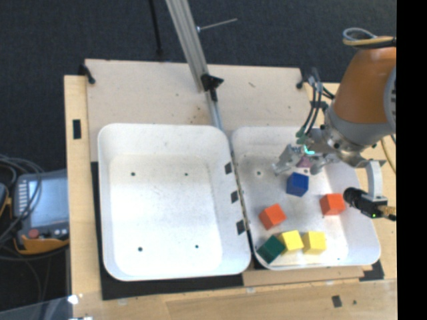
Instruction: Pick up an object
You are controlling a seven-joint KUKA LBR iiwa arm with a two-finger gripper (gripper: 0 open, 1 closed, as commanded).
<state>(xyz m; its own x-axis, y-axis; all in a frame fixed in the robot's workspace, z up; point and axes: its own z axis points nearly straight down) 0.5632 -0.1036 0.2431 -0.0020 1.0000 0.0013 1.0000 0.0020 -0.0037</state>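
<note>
The tool (298, 160) hangs over the upper part of the right bin (353, 249), directly above the blue cube (297, 184). The fingers (287, 160) appear spread, one toward 9 o'clock and one toward 3 o'clock, with nothing between them. The exact opening width cannot be determined at this resolution. The tool touches no object.

The blue cube lies just beside the tool at 6 o'clock and is the likeliest target. It is judged light, rigid and smooth-faced. Grasp it across two opposite flat faces, at mid-height, to prevent rotation or slip.

Outward from the tool:
- One orange cube (332, 204) at 4 o'clock, near the blue cube.
- A second orange cube (272, 215) at 7 o'clock.
- Two yellow cubes (303, 241) at 6 o'clock, touching one another near the bin's lower rim.
- A green cube (271, 248) touching the left yellow one.

The left bin (107, 145) lies at 9 o'clock on the desk (147, 89).
</note>
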